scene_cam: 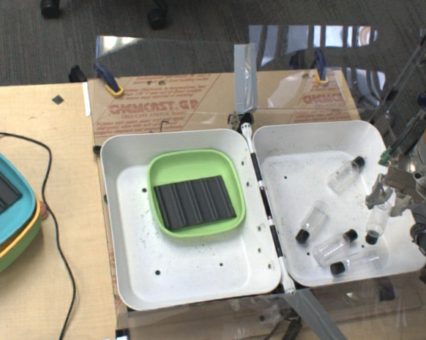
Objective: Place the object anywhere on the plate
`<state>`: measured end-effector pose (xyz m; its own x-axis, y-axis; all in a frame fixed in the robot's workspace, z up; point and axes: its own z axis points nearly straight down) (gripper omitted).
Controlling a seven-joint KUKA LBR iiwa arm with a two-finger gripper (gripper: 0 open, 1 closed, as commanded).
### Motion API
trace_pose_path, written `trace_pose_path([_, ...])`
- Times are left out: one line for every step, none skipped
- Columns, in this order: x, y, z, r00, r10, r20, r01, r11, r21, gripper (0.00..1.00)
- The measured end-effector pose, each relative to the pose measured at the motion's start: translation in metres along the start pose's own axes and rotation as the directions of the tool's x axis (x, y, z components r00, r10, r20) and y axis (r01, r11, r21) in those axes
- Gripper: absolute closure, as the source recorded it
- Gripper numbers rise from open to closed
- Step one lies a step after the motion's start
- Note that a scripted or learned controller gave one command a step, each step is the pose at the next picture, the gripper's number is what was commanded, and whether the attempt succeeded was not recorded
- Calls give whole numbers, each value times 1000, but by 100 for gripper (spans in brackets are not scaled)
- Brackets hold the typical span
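Currently several clear vials with black caps (329,250) lie scattered in the right bin (291,141), most near its front right corner, one (345,173) further back. My gripper (382,196) hovers at that bin's right edge, just beside the nearest vial (374,226); whether it is wide or narrow I cannot tell. Nothing is seen between it and any vial. The green plate (158,170), bearing a dark ribbed insert (197,202), sits in the left bin (133,274), well apart from the vials
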<state>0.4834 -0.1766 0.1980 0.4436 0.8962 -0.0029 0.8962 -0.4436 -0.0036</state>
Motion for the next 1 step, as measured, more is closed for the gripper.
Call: trace_pose_path([0,0,0,1000,0,0,0,1000,0,0])
